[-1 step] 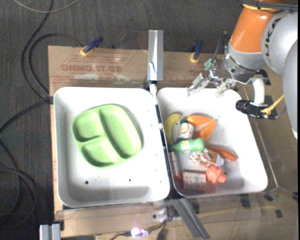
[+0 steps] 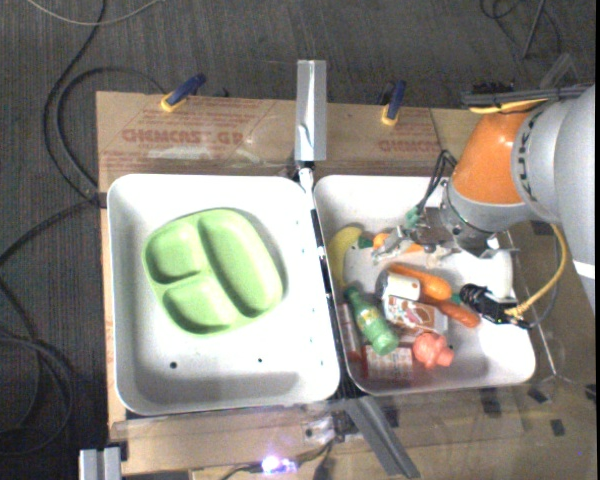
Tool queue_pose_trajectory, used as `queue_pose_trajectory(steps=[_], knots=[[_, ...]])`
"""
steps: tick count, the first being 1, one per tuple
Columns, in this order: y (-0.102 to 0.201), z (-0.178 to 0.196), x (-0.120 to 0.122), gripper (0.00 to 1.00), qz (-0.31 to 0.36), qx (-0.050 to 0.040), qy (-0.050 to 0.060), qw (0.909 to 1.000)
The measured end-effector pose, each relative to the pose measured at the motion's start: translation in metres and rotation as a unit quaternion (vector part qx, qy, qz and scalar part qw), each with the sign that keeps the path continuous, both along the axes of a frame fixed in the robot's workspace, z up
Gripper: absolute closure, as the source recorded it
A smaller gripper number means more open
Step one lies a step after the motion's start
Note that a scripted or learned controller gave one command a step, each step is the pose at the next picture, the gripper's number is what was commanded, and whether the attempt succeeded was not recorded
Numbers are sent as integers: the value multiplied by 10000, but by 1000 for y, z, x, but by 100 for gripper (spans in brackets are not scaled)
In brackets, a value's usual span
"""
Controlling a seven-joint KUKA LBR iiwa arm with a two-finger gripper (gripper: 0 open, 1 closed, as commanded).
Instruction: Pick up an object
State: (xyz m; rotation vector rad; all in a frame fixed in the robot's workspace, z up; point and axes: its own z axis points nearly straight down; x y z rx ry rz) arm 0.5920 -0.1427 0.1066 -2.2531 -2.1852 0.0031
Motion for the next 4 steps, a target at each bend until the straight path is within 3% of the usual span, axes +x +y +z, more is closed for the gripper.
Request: queue_pose_trajectory(steps=[1, 2, 3, 4], knots=[[-16, -16, -13, 0, 340, -4, -76, 9994], [-18, -4, -11, 100, 336, -36, -110, 9994], [44, 121, -5, 100, 532, -6, -15, 9986], [44, 121, -5, 0, 532, -5, -13, 9986]])
